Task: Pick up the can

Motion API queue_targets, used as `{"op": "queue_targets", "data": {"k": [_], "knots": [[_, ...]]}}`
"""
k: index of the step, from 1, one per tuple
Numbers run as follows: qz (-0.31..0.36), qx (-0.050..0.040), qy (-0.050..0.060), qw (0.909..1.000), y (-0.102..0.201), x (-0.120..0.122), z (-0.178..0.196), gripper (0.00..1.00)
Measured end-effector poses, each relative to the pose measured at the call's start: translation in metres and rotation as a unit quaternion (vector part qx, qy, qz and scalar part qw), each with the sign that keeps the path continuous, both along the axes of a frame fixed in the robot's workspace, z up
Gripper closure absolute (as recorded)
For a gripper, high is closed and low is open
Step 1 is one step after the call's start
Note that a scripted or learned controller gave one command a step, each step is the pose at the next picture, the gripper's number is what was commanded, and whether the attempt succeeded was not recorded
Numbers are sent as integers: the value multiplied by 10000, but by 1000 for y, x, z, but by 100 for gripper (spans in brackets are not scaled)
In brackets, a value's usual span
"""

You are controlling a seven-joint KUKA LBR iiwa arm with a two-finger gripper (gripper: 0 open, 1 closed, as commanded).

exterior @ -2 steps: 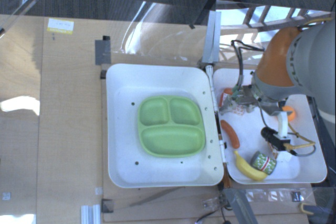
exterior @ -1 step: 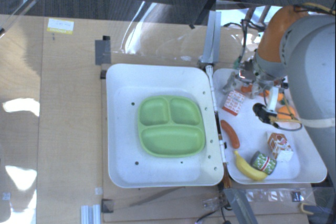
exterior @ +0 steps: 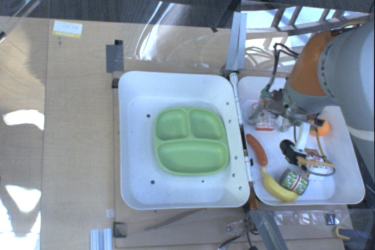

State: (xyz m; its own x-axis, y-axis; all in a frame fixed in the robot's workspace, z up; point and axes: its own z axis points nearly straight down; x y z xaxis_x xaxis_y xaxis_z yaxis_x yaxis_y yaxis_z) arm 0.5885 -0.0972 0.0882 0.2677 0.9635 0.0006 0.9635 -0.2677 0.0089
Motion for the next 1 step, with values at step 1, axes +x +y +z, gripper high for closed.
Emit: {"op": "queue_targets", "data": {"k": [1], "knots": [[36, -12, -22, 10000, 1, 2, 11, 100]]}}
